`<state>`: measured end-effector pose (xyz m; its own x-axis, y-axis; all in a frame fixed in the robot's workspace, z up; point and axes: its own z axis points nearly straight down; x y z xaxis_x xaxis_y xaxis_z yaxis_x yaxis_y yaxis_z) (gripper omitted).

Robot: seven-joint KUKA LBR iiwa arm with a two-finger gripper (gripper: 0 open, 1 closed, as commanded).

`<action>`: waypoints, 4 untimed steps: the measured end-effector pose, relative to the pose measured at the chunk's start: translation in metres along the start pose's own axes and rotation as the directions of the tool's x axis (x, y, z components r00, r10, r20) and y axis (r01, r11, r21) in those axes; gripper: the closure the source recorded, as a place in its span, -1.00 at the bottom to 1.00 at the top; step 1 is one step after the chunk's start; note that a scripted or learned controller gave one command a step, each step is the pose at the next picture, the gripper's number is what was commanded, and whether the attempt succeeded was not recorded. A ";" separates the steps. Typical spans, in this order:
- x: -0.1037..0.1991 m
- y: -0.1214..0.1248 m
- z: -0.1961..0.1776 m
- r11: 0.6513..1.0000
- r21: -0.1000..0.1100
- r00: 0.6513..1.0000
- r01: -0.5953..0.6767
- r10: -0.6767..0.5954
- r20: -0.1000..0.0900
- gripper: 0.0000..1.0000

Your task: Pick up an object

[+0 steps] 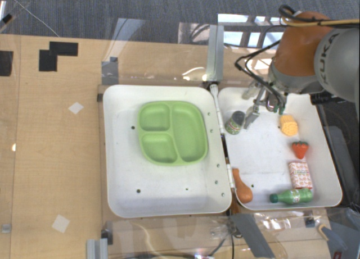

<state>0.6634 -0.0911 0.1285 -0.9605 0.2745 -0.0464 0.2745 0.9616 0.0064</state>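
Note:
My gripper point(257, 107) hangs over the back part of the right bin point(326, 157), under the grey arm with its orange band. Just left of it, close to the bin's left wall, lies a small grey and green can point(234, 122). A yellow corn-like piece point(288, 125) sits to the gripper's right. Nearer the front are a red strawberry point(300, 149), a red and white box point(300, 175), a green bottle point(291, 197) lying on its side, and an orange carrot-like piece point(242, 187) at the front left corner. I see nothing held.
The left bin point(121, 190) holds a green divided plate point(171, 132) near its middle. A metal divider point(221, 140) runs between the two bins. Black cables point(253, 64) loop off the wrist above the right bin's back edge.

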 end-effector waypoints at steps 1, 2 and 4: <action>0.000 0.000 0.000 0.998 0.001 0.998 -0.068 0.068 0.000 -1.00; 0.001 -0.001 0.000 0.996 -0.001 0.996 -0.092 0.092 0.004 -1.00; 0.005 -0.005 0.001 0.976 -0.003 0.976 -0.216 0.216 0.008 -1.00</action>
<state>0.6572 -0.0949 0.1275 -0.8780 0.4758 -0.0523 0.4755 0.8795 0.0195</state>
